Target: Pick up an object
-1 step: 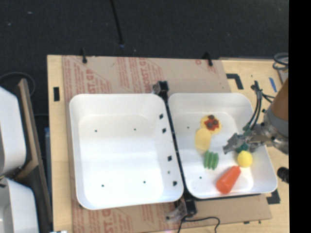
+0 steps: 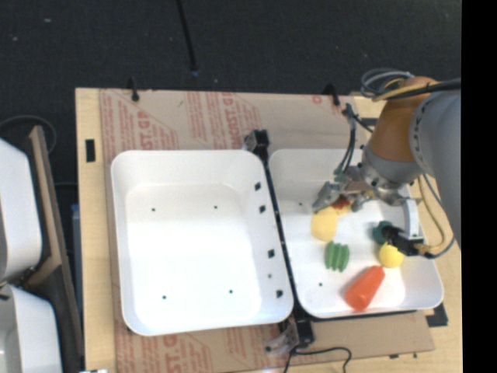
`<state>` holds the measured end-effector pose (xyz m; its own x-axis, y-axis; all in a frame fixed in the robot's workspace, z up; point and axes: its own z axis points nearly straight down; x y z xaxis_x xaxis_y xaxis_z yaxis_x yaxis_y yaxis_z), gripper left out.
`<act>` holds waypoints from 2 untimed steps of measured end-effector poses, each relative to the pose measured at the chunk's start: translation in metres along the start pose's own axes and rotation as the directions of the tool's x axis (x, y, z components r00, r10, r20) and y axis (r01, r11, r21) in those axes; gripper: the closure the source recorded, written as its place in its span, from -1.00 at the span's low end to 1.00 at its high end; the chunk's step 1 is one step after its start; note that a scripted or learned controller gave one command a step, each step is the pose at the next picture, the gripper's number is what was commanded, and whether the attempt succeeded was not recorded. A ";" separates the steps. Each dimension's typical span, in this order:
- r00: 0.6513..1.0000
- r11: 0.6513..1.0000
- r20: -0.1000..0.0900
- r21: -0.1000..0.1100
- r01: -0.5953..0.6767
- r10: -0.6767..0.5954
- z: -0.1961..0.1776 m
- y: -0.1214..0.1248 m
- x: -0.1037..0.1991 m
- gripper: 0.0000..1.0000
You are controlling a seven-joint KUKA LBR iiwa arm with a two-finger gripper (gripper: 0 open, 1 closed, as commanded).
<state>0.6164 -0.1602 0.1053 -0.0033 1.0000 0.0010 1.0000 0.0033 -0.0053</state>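
My gripper (image 2: 338,200) hangs low over the upper middle of the right bin (image 2: 303,286), reaching in from the right. A small red thing (image 2: 341,203) shows right at its tip, just above a yellow lemon-like piece (image 2: 324,224). Below that lies a green ridged piece (image 2: 337,256). An orange carrot-shaped piece (image 2: 363,287) rests near the bin's front edge. At the right side sits a small yellow piece (image 2: 390,256) with a dark green bit (image 2: 383,231) above it.
The left bin (image 2: 155,177) stands beside the right one, with a dark divider (image 2: 272,224) running between them. Both rest on a cardboard sheet (image 2: 178,119). The arm's grey body and orange band (image 2: 392,127) hang over the right bin's far right corner.
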 end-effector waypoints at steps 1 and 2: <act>1.000 1.000 0.000 -0.004 -0.004 0.004 0.005 -0.038 0.016 -1.00; 1.000 1.000 0.001 -0.007 -0.002 0.002 0.004 0.018 0.023 -1.00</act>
<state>0.6341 -0.1376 0.1008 -0.0010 1.0000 -0.0004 1.0000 0.0010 0.0018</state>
